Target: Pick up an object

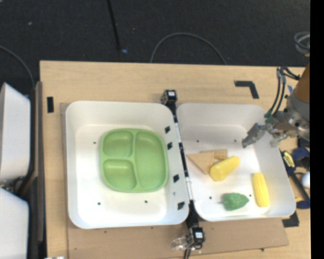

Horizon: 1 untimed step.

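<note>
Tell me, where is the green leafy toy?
The green leafy toy lies in the right bin, near its front edge, between the yellow corn and the bin divider, below the yellow lemon-like piece.

- Fixed high above the worktop (124, 80), looking down at a slant.
- Faces the far edge of the worktop at the top of frame, with dark floor and cables beyond it.
- Set far enough back to take in both white bins whole: left bin (81, 117) and right bin (205, 115), side by side near frame centre.
- Near edge of the worktop close to the bottom of frame.
- Arm (301, 90) entering at the right edge, cut off by the frame.
- Single view, no second camera to overlap with.
</note>
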Available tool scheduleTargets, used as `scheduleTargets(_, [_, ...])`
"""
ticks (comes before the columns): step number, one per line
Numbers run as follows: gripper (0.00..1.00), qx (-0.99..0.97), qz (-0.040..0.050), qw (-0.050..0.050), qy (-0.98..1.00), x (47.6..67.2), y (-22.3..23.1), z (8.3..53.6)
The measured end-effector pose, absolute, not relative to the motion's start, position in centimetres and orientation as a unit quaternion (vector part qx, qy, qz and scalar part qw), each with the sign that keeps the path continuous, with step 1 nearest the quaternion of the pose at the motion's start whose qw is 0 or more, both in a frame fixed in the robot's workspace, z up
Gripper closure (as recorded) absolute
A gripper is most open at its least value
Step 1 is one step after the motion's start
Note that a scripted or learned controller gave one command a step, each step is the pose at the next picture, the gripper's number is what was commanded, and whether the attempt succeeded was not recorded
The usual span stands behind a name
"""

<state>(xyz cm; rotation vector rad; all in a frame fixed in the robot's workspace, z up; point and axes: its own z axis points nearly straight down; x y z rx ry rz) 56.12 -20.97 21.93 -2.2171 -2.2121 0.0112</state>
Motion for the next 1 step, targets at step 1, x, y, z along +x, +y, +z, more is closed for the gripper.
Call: scheduleTargets(1, [0.00, -0.707, 0.0000, -0.001, -0.708, 56.42, -20.90, 22.74])
